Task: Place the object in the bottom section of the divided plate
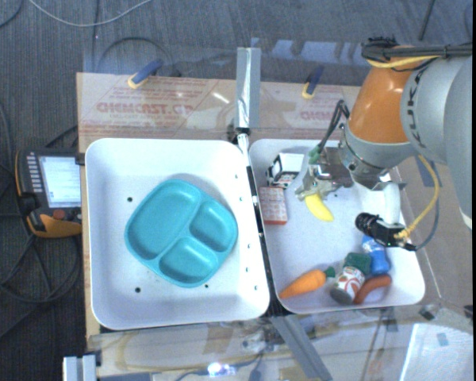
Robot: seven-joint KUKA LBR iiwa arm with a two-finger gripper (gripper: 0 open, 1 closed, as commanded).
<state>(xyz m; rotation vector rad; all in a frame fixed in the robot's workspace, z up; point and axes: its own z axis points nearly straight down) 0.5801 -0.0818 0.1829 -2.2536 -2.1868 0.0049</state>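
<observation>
- Two metal fingers of the gripper sit low in the right white bin, clamped on the top end of a small yellow banana-shaped toy; banana hangs down-right from the tips, lower end near or on the bin floor, can't tell which.
- Grey arm with orange band reaches in from the right above it.
- Just left of gripper: small white box, flat red-and-white packet below it.
- Lower right bin: orange toy carrot, small can-like item, blue item, red sausage-like item, clustered.
- Left white bin: round teal divided plastic plate, three sections, well apart from banana.
</observation>
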